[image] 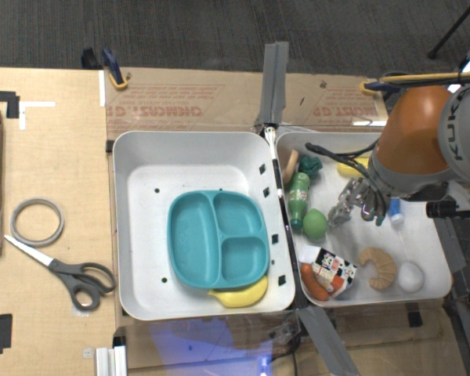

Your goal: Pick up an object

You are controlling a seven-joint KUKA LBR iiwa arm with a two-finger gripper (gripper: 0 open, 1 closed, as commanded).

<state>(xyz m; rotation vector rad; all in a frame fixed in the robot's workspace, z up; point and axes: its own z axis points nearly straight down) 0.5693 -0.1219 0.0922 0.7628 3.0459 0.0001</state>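
From the overhead camera I see two shallow white bins side by side on the counter (55,163). The left bin (133,233) holds a teal divided plate (218,240) lying flat, three compartments facing up. A yellow banana (241,294) pokes out from under the plate's near edge, close to the bin's front wall.

The right bin (431,249) carries the clutter. A green bottle (298,197) lies along its left side, with a green ball (315,224) just beside the bottle's lower end. Near the front wall sits a small black-and-white patterned packet (334,268) resting against an orange-red item (313,285). To their right lies a tan croissant-shaped piece (378,267), and a white ball (410,276) just beside that. A yellow object (352,168) shows partly near the back, under the arm.

My end effector (359,207) hangs over the middle of the right bin, right of the green ball. I cannot tell how wide it stands, and I see nothing between its tips.

Out on the counter, left of the bins, lie a roll of tape (37,221) and scissors (66,272).
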